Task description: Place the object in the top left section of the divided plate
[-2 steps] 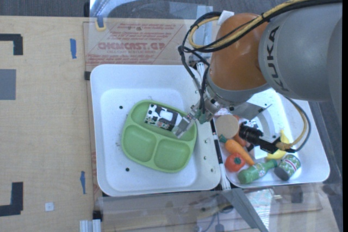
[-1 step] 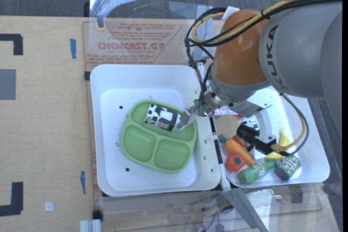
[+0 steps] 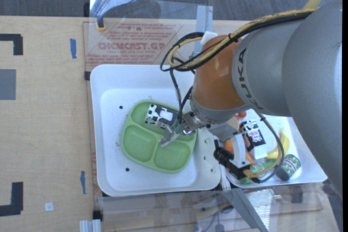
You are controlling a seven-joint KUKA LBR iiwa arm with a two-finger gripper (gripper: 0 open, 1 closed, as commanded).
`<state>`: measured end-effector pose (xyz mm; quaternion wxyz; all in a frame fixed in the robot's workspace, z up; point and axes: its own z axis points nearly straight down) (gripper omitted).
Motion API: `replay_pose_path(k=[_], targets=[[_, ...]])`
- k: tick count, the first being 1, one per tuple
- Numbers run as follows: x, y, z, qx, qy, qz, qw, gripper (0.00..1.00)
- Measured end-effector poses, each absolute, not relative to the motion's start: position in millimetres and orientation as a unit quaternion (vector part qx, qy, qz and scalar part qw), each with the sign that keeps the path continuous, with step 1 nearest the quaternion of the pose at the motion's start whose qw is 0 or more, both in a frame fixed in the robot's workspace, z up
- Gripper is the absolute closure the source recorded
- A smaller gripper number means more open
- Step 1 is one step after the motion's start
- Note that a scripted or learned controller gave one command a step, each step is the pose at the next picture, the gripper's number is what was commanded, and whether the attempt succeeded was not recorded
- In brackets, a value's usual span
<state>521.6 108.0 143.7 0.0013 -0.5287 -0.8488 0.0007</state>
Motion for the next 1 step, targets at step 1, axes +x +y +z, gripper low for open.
replay_pose_path(k=[1], targets=[[522.9,106.5,153.8,-0.531,-0.848,-0.0003,0.000,1.00]])
